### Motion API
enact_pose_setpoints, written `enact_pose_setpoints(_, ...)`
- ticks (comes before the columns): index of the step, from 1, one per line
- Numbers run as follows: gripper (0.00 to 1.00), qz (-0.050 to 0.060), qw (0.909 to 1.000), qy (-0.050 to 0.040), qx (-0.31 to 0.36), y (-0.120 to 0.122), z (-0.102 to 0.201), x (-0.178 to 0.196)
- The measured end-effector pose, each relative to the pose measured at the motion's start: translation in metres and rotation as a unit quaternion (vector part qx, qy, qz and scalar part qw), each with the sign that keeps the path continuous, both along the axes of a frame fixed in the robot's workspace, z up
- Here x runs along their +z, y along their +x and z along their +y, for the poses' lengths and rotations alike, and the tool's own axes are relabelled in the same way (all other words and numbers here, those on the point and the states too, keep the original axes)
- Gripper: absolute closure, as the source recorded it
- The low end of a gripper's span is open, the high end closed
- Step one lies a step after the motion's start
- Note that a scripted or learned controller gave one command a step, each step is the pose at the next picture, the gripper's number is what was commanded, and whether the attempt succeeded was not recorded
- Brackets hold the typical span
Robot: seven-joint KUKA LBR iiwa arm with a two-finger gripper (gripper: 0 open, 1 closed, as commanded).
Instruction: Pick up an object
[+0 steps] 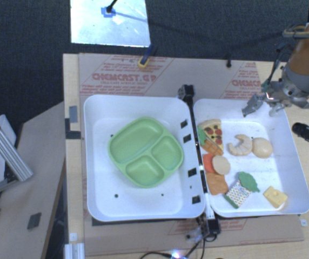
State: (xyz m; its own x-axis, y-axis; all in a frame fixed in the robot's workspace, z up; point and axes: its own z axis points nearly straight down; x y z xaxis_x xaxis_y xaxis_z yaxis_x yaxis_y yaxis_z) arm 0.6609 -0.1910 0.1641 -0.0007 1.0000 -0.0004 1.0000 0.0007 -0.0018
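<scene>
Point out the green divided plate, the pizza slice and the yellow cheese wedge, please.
green divided plate (pixel 123 143): camera view, on its large upper-left compartment.
pizza slice (pixel 210 128): camera view, on its topped face.
yellow cheese wedge (pixel 275 196): camera view, on its top face.
</scene>
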Motion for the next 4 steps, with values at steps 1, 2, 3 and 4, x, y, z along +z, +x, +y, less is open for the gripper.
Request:
enact_pose_setpoints(1, 0.00, 0.001, 1.0000, 0.0004, 0.000, -0.004, -0.003, -0.062)
enact_pose_setpoints(2, 0.00, -0.001, 1.0000, -0.0002, 0.002, -0.003, -0.002, -0.080)
enact_pose_setpoints(3, 1.00, -0.003, 1.0000, -0.0007, 0.002, -0.002, -0.002, -0.068)
enact_pose_setpoints(4, 1.00, -0.004, 1.0000, -0.0007, 0.000, -0.001, -0.005, -0.023)
